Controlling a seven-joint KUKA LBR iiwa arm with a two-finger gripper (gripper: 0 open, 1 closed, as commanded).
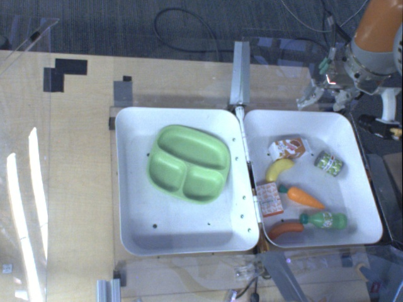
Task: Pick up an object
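Arm [378, 17] enters at upper right. Gripper [324, 96] hangs above the far rim of the right bin [362, 150], over the bench outside it; jaw state cannot be told from this angle. Nothing seen between the fingers.

Left bin [126, 219]: one green tray [189, 163], three compartments, lying toward the far half. Bare floor along the near wall and left side.

Right bin, contents:
- packet [288, 148], white and brown, far centre.
- banana [279, 168], just below the packet, touching or nearly so.
- can [329, 163], green, on its side, toward the right wall, apart from the rest.
- card [269, 199], red and white, against the left wall.
- carrot [305, 197], just right of the card.
- bottle [323, 219], green, lying flat near the front.
- sausage [284, 229], red-brown, at the near left corner.

Open floor at the far right corner and between can and carrot. Bins sit touching along a central divider [240, 74].
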